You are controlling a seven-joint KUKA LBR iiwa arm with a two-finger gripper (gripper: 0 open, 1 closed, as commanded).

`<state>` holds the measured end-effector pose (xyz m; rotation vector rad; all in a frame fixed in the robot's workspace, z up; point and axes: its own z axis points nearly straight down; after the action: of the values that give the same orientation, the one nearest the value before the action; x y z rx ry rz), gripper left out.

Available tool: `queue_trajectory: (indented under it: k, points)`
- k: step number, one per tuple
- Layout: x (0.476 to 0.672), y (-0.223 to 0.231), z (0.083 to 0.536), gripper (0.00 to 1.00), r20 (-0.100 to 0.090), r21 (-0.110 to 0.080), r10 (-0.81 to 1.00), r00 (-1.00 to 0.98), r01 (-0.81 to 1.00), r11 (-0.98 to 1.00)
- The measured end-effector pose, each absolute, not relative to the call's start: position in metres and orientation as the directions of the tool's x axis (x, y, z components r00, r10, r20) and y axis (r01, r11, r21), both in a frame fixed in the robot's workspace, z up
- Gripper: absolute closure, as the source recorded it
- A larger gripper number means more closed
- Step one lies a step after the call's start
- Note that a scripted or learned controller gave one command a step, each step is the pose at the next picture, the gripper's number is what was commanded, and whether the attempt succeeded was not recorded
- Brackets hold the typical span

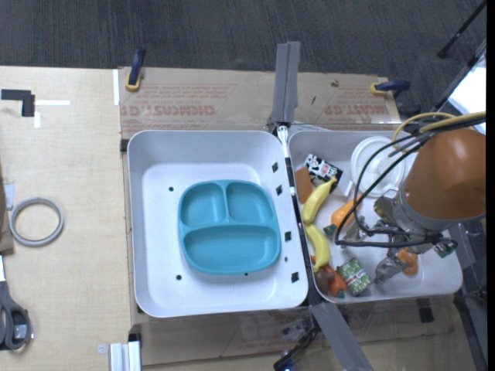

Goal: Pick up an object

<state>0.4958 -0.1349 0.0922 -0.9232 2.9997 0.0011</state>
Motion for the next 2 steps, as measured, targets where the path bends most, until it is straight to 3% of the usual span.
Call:
queue_trajectory:
  k: [1,2]
  points:
    - [0.5433,-0.0907,0.0919,0.00,-0.004,0.000,-0.504,-0.864,-0.504,0.864]
    - [0.5444,-0.0902,0.1012,1.00,-0.008,0.000,-0.501,-0.865,-0.501,0.865]
